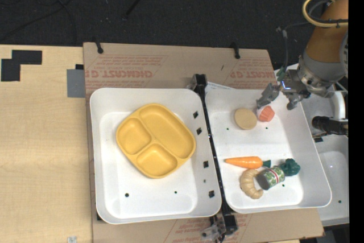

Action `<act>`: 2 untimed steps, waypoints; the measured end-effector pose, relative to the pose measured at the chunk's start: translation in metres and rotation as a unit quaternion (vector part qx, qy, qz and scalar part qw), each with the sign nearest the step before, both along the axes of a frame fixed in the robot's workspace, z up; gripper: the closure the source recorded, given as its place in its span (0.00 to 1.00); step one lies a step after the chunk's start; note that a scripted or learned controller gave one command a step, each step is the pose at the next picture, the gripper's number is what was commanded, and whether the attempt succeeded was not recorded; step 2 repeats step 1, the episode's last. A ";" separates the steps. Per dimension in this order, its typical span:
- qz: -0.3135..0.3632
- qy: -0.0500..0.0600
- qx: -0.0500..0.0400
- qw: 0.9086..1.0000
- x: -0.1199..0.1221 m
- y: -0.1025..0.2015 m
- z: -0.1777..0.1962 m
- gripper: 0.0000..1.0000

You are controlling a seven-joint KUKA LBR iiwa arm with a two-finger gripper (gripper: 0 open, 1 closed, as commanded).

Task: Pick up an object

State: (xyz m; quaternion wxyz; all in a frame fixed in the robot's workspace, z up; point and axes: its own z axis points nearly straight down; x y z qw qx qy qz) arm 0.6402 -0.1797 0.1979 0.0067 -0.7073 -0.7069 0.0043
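My gripper point(280, 98) hangs over the far right part of the right bin point(296, 139), open, with nothing between its fingers. A small red piece point(266, 114) lies just below the left fingertip point(264, 101), next to a round tan disc point(245, 119). Nearer the front of that bin lie an orange carrot point(243, 162), a tan croissant point(250, 184), a small jar with a green label point(272, 177) and a dark green piece point(291, 167).
A yellow divided plate point(156, 139) lies in the left bin point(108, 179). A black divider point(206, 139) separates the two bins. The arm's orange band point(330, 25) rises at the right edge, with cables beside it.
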 end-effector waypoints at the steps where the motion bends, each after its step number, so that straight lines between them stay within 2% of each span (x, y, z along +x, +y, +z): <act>1: 0.001 -0.005 -0.001 1.000 0.002 0.000 0.006 0.00; 2: 0.001 -0.005 -0.001 1.000 0.002 0.000 0.006 0.00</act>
